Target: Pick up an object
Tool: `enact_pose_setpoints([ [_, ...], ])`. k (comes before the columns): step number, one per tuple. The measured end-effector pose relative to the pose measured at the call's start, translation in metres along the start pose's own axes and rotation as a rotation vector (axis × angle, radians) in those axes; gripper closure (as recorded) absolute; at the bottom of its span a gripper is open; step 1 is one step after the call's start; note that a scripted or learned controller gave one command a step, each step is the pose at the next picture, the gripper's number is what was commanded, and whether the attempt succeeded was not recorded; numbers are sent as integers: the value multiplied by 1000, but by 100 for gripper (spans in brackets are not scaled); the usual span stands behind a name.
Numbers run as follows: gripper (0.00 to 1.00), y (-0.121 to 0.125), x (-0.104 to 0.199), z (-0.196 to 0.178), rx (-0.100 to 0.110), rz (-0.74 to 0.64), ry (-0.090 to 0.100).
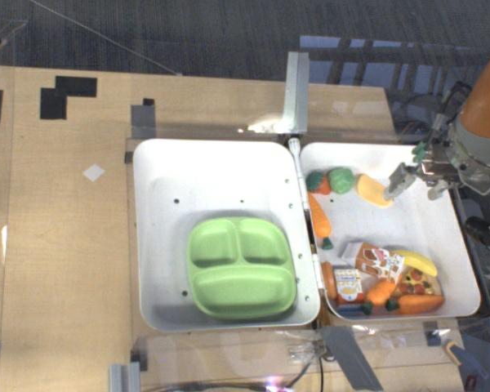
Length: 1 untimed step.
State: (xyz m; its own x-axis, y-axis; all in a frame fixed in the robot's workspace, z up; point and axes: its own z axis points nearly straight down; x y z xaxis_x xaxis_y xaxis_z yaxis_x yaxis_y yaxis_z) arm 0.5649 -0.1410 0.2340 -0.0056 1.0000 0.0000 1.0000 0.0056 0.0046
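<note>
White plastic forms two shallow bins side by side on the pale wooden bench (57,243), seen from the camera above. At the left bin (159,178), a green divided plate (242,266) lies toward six o'clock of the bin's floor, its three compartments bare. The right bin (461,256) carries the toy food: a green round piece (340,180) with a small orange-red bit (318,183) touching it sits near eleven o'clock, and a yellow-orange wedge (373,191) lies just beside it toward twelve. An orange carrot (319,217) lies along the left wall at nine o'clock. At six o'clock a cluster crowds together: a printed carton (377,261), a smaller packet (347,284), a yellow banana (419,262), and orange pieces (408,302) touching one another. The grey arm enters from three o'clock, orange band (483,104) at the frame's edge, and the gripper (417,178) hangs over the bin's upper right part; its two fingers (398,180) stand apart, open, with nothing between them, the nearer one just beside the yellow-orange wedge
</note>
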Motion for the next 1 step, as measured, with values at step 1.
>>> enact_pose_setpoints([
  [1, 0, 33, 45, 137, -1, 88, 0],
])
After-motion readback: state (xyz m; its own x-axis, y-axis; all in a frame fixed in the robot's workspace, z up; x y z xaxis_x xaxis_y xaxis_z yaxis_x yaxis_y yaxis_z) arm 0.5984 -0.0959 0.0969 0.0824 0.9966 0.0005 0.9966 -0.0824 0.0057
